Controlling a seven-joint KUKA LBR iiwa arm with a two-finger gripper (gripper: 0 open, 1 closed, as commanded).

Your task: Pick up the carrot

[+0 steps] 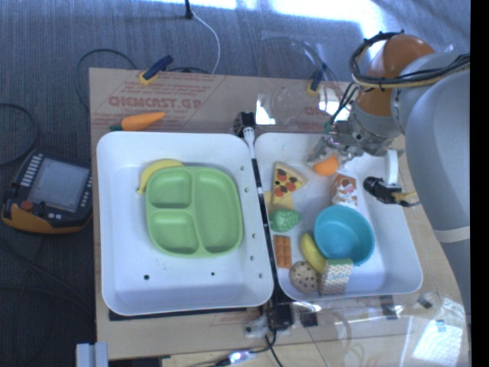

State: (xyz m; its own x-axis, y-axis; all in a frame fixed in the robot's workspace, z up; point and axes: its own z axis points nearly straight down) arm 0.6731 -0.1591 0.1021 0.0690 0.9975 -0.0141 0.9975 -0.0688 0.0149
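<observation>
small orange plastic toy carrot [326,165] looks light, stiff, kinda slick; pinch its middle; two-finger gripper [330,153] right over it, grip state unclear

The small orange carrot piece [327,165] in the right white bin is partly covered by the grey metal end effector [334,148], whose fingertips are too blurred to make out. The yellow banana [157,170] lies half hidden behind the green divided plastic plate [193,210], and the grey arm [443,144] is cut off by the right edge
</observation>
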